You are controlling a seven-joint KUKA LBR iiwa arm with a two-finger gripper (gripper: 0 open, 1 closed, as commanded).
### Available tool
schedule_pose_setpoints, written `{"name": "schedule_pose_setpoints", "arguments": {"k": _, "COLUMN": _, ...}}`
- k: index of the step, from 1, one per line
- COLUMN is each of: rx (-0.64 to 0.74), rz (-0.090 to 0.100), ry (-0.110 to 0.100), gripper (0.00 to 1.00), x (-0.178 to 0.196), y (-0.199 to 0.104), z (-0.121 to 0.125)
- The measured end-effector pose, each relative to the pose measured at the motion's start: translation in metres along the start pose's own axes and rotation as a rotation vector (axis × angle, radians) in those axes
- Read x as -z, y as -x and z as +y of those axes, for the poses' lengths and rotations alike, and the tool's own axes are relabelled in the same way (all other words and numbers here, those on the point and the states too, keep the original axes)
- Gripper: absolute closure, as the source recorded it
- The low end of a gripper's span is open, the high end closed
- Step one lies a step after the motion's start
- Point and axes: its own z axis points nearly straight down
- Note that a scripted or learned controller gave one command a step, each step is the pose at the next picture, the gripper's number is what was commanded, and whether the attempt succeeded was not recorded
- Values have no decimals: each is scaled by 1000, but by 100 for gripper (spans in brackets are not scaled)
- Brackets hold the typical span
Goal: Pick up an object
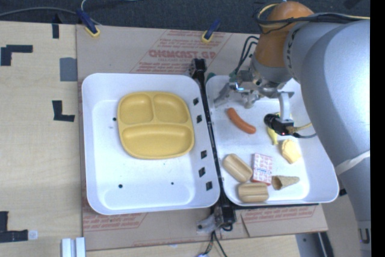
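1. Lower right of the frame, along the right bin's near edge, lie two bread rolls, a pink wafer and a small cone; they look like light, rigid toy food, likely smooth.
2. Mid-bin, the hot dog lies alone, slanted. Judge it the easiest pick: close across its narrow middle.
3. A yellow wedge sits right of it.
4. Farther up, the gripper hovers just above the hot dog; how its jaws stand I cannot tell.
5. The left bin holds a yellow divided plate.
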Motion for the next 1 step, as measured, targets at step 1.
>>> {"name": "schedule_pose_setpoints", "arguments": {"k": 1, "rx": 0, "rz": 0, "ry": 0, "gripper": 0, "x": 0, "y": 0, "z": 0}}
